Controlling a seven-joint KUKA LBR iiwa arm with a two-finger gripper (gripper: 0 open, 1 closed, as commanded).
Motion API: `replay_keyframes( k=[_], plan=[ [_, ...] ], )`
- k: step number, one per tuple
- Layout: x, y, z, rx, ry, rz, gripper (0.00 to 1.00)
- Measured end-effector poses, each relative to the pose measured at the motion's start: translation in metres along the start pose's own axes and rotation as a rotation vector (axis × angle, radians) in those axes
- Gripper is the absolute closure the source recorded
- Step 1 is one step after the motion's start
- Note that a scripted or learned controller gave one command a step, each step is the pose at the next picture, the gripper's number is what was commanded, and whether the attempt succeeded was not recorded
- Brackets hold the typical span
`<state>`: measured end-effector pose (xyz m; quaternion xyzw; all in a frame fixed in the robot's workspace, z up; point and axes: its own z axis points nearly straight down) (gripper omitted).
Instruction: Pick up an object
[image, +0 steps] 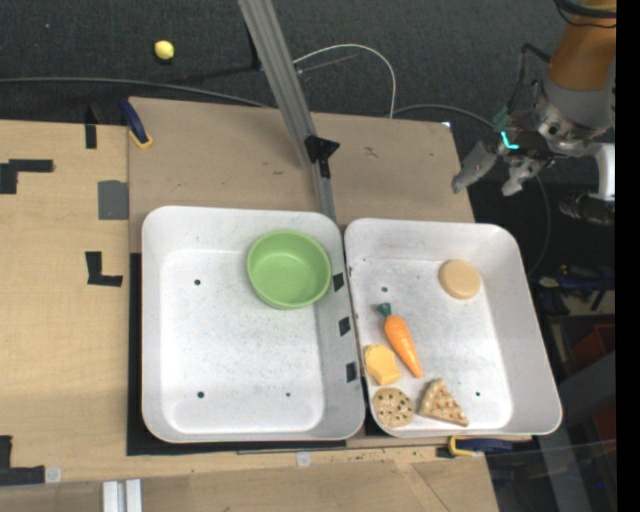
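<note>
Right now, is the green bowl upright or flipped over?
Upright. The round green plastic bowl in the left shallow white bin shows its open hollow and rim facing up, with nothing visible inside.

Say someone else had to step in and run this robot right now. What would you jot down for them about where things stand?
Hand: up beyond the far right corner of the right bin, above the bench, fingers apart, holding nothing.
Right bin: tan round piece near the far side; carrot in the middle; yellow piece, cookie and pizza slice along the near edge.
Left bin: green bowl at its far right.
Done: nothing picked yet.
Left: choose an object, bring the hand down on it, grasp and lift.
</note>
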<state>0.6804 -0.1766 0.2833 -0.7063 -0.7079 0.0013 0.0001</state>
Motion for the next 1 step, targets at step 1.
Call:
replay_keyframes(
  k=[1],
  plan=[
    [0.0017, -0.0027, 0.065, 0.006, 0.002, 0.0, 0.0]
  ],
)
